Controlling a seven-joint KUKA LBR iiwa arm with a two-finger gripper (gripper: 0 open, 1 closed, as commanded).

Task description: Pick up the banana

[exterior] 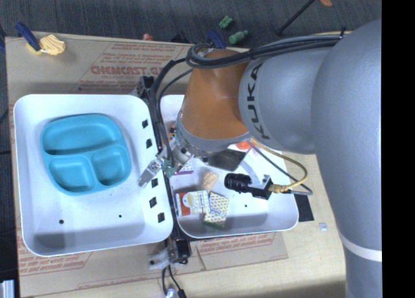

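My gripper (154, 171) hangs low over the ridge where the two white bins meet, at the left edge of the right bin (285, 216). The orange band and grey wrist above it cover most of that bin's far half, so what lies under them is hidden. Near the gripper, in the right bin's front part, lie a red and white carton (188, 203), a patterned packet (218, 207) and a small beige piece (209, 179).
The left bin (39, 225) holds a blue three-compartment tray (84, 151). A bit of something orange-red (244, 144) peeks out beside the wrist. Black cables run along the divider between the bins. A yellow and blue clamp (45, 44) sits on the cardboard at far left.
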